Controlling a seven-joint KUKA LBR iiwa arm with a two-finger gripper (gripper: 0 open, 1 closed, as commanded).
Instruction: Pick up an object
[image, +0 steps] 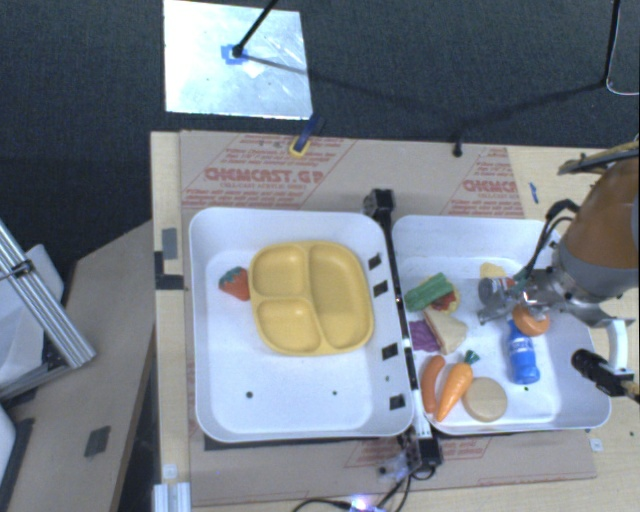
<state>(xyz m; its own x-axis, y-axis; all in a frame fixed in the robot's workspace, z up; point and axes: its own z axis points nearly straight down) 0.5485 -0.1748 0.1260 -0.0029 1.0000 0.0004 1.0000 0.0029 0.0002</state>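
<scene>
toy carrots lie at the right bin's near edge, a blue bottle just beyond. pincer hovers above the bottle beside an orange piece; whether it grips anything, i cannot tell. best to descend straight, centred on one item.

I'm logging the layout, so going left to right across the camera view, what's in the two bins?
Strawberry → yellow plate → green toy → blue bottle → gripper overlaps, so it's left out of the order.

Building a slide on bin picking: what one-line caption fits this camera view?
The gripper hovers in the right bin among toy foods; a yellow plate sits in the left bin.
</scene>
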